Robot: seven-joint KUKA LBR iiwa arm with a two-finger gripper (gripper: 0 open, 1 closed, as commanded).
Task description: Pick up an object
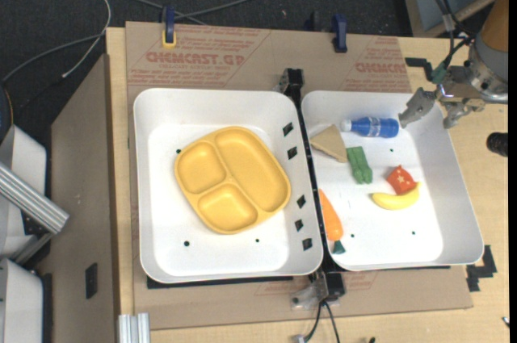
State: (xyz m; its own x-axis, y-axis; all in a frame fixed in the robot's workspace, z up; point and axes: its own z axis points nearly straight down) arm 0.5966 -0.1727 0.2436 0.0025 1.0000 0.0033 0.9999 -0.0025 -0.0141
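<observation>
The right bin (452, 196) holds several toy foods. A blue bottle (373, 126) lies on its side near the far edge, with a tan wedge (329, 144) to its left. A green block (359, 165), a red piece (401, 179) and a yellow banana (394, 200) sit mid-bin. An orange carrot (330, 219) lies along the left wall. My gripper (435, 111) hovers over the bin's far right corner, just right of the bottle. Its fingers are spread open and hold nothing.
The left bin (153, 196) carries a yellow divided plate (233, 178). A black divider with clips (296, 164) runs between the bins. Blue clamps (169, 25) pin the cardboard base at the back. Cables trail across the dark floor behind.
</observation>
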